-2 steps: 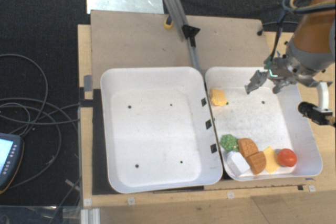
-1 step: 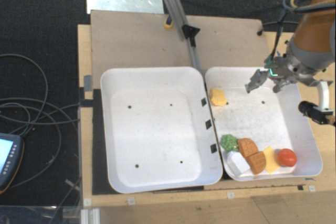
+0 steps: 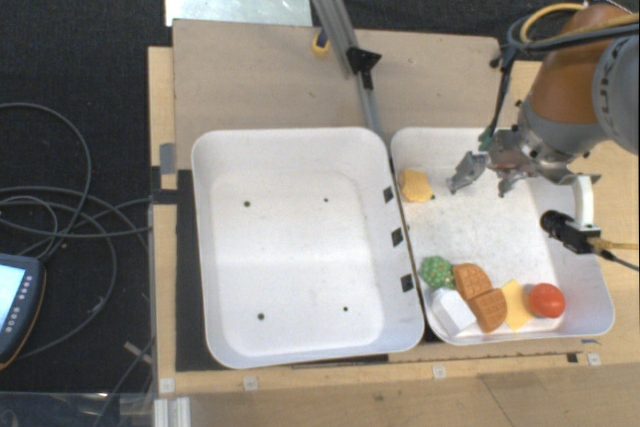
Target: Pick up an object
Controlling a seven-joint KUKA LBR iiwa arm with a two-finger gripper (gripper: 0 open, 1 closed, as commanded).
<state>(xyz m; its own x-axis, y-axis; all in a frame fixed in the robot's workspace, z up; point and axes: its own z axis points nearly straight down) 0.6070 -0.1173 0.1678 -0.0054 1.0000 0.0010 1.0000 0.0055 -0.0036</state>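
Currently the one camera, looking down at a slant, shows the claw (image 3: 487, 173) hanging over the far part of the right bin (image 3: 500, 140), reached in from the right on the grey arm (image 3: 585, 95) with its orange band. Its two dark fingers (image 3: 466, 173) are spread apart with bare white floor visible between them, so the claw is released and grasps nothing.

The closest candidate for the task is the yellow lump (image 3: 416, 185), lying alone on the bin floor just left of the claw, close to the wall shared with the left bin (image 3: 290, 245). It sits apart from the fingers, not touching them. Because it lies by itself, it looks like the easiest thing to take: nothing crowds the fingers on either side.

The other objects are bunched in the near corner of the right bin, well apart from the claw: a green piece (image 3: 436, 270), two brown bread-like pieces (image 3: 480, 293) touching each other, a white block (image 3: 452, 310), a yellow wedge (image 3: 516, 303) and a red tomato (image 3: 546, 299). Packed so tightly, they would be harder to grip cleanly.

Judging from the pose, the pick has not yet begun; the claw would need to shift left and descend over the yellow lump. The left bin rests beside it on the brown surface (image 3: 260, 75).
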